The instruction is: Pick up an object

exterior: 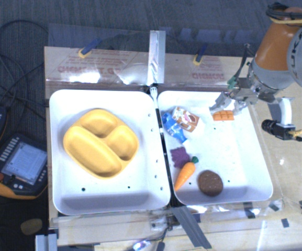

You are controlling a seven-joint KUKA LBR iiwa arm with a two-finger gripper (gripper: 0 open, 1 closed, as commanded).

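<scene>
- The gripper hangs over the far right corner of the right bin, its fingers spread, one to either side above a small orange block
- The orange block lies flat on the bin floor close to the far rim; whether the fingers touch it cannot be told, and it is not lifted
- The arm, grey with its orange band, comes in over the bin's right edge, crossing the rim near that far corner
- Along the dividing wall of the right bin sit a blue wrapper and a brown-and-white packet, touching each other
- Nearer the front, a purple piece lies just beside a toy carrot, and a round brown cookie rests near the front rim
- The middle and right side of the right bin floor is bare white, with open room between the block and the cookie
- The left bin holds one large yellow dish near its centre, with bare floor along every wall
</scene>
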